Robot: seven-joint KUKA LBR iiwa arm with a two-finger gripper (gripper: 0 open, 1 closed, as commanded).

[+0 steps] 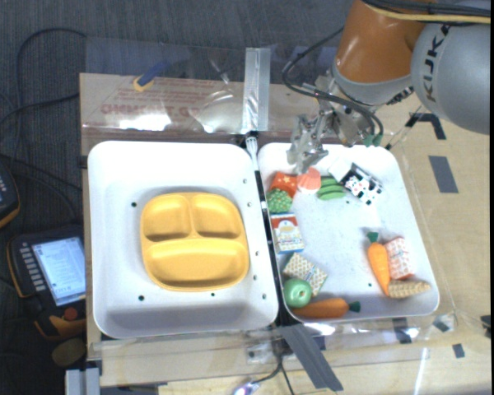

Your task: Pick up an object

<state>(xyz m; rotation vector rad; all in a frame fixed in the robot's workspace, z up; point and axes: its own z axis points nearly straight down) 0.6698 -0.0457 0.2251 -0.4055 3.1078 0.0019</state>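
The right bin (pixel 412 220) held a scatter of toy foods. A red tomato (pixel 281 183) and a pink piece (pixel 309 179) lay near its far left corner, beside a green pod (pixel 331 192) and a black-and-white cow (pixel 361 184). An orange carrot (pixel 379 267) lay by the right wall, a green apple (pixel 296 292) touching another carrot (pixel 321 308) at the near edge.

On the worktop (pixel 461 171), the left bin (pixel 107 303) holds a yellow divided plate (pixel 194 241). The right bin (pixel 420 245) holds toy food: carrots (pixel 379 268), a green apple (pixel 296 292), a small carton (pixel 286 234). The gripper (pixel 306 156) hangs over the bin's far left corner, above a pink piece (pixel 309 179).
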